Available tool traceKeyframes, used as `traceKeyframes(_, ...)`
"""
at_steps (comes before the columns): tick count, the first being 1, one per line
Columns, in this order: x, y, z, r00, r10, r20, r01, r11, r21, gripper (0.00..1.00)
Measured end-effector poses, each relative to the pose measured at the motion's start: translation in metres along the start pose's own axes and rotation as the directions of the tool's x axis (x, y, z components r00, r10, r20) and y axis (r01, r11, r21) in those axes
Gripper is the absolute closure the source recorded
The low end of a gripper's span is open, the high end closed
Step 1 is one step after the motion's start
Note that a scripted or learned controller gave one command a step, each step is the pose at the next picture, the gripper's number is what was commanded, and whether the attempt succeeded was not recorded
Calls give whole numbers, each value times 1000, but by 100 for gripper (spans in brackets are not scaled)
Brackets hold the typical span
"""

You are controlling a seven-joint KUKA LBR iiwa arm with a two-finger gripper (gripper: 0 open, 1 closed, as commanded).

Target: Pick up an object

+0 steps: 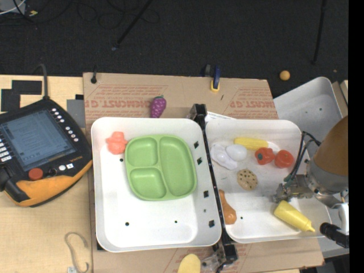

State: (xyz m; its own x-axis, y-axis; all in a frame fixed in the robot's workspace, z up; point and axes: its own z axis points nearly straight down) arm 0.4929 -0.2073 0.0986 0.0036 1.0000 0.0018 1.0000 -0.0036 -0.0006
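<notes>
**My tool low in the right bin, over the yellow bottle**

Camera view: my tool (286,191) sits near the right bin's (267,234) right wall, just above the yellow bottle (293,216); I cannot tell whether it is apart or together. A cookie (247,178) lies to its left, two red tomatoes (274,157) above. The left bin (148,232) carries a green divided tray (160,168) and a pink toy (116,143).

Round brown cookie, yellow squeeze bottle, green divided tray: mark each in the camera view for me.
Round brown cookie (247,178), camera view, on its speckled top face.
Yellow squeeze bottle (291,215), camera view, on the middle of its body.
Green divided tray (160,166), camera view, on the ridge between its compartments.
</notes>
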Motion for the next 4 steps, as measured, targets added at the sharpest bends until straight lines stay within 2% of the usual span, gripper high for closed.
traceKeyframes(1, 0, 0, -63, 1000, -3, 2, 3, 1000, -2, 100)
traceKeyframes(2, 1, -3, -105, 1000, -3, 2, 4, 1000, -3, 100)
traceKeyframes(3, 0, -2, -130, 1000, -4, 2, 4, 1000, -1, 100)
traceKeyframes(4, 44, 8, -122, 1000, -7, -1, 7, 1000, 2, 100)
